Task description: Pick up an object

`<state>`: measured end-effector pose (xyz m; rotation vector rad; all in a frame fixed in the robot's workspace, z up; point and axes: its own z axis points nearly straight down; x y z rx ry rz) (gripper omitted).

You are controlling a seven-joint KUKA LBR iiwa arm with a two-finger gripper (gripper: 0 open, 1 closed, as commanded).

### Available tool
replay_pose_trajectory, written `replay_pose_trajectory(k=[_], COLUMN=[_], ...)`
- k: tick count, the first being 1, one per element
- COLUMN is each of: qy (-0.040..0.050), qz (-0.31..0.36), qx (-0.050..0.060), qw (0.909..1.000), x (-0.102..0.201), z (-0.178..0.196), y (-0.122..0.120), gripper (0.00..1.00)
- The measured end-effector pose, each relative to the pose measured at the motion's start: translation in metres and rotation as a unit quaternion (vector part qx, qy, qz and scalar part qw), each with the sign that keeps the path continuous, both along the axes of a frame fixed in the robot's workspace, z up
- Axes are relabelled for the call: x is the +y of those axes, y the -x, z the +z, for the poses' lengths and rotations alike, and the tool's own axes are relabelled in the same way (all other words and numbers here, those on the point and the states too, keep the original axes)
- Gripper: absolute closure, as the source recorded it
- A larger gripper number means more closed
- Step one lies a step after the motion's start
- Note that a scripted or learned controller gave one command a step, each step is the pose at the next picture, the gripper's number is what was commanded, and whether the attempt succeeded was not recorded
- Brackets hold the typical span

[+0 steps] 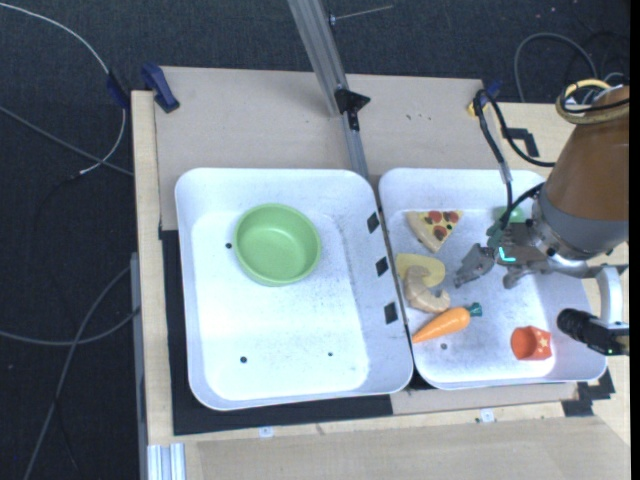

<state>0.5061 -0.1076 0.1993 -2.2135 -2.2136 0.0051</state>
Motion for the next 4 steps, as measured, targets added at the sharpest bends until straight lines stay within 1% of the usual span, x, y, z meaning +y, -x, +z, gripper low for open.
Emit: replay_pose_trajectory(k=[1, 2, 3, 4], qy=[0.0001, -0.0005, -0.0008, -0.0006], qz=[0.000, -0.001, -0.001, -0.001], qx=[-0.001, 0.004, 0.003, -0.002], qw=[1.0000, 1.0000, 1.0000, 1.0000], x=[0.000, -0.005, -0.004, -0.003], z=[0.001, -0.061, -0.108, -0.092], y=[-0.001, 0.006, 0.008, 0.005], gripper=[0.00, 0.00, 0.00, 1.00])
